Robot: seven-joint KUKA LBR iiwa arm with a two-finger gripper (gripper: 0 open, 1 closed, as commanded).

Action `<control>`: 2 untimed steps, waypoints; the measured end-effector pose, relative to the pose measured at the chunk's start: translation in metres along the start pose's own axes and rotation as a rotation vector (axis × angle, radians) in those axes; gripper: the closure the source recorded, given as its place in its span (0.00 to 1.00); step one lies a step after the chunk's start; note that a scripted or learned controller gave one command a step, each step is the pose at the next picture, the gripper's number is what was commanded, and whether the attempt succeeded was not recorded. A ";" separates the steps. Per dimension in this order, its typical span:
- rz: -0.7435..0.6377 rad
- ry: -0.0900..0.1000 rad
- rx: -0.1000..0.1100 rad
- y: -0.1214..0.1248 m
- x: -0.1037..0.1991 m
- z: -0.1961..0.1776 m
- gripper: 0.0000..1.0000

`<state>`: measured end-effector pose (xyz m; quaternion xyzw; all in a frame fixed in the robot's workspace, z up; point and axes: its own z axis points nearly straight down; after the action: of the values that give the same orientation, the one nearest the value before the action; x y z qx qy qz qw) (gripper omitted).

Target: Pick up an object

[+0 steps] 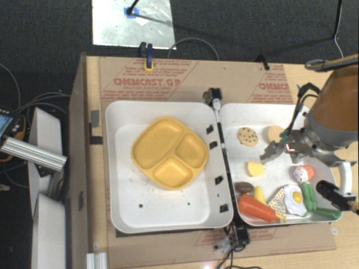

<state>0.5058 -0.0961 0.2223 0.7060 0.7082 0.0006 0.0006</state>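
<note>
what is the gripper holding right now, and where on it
Nothing shows as held. The grey two-finger gripper hangs over the right shallow white bin, between the pale round biscuit and the small yellow wedge, with no item between its fingers.

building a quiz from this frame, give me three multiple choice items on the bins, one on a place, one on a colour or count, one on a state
1. Where is the yellow divided plate?
A. in the left bin
B. in the right bin
C. on the floor

2. What colour is the carrot?
A. blue
B. orange
C. white

3. How does the cookie lie?
A. flat on the bin floor
B. stacked on the plate
C. hanging from a cable

Answers:
1 A, the plate sits in the left bin, apart from the toy food.
2 B, the carrot at the near edge of the right bin is orange.
3 A, the cookie lies flat by itself on the white floor of the right bin.
</note>
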 end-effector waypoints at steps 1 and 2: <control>0.001 0.001 0.008 0.031 -0.007 0.126 0.00; 0.001 0.000 -0.001 0.032 -0.007 0.109 1.00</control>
<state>0.5384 -0.1033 0.1138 0.7064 0.7078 0.0010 0.0011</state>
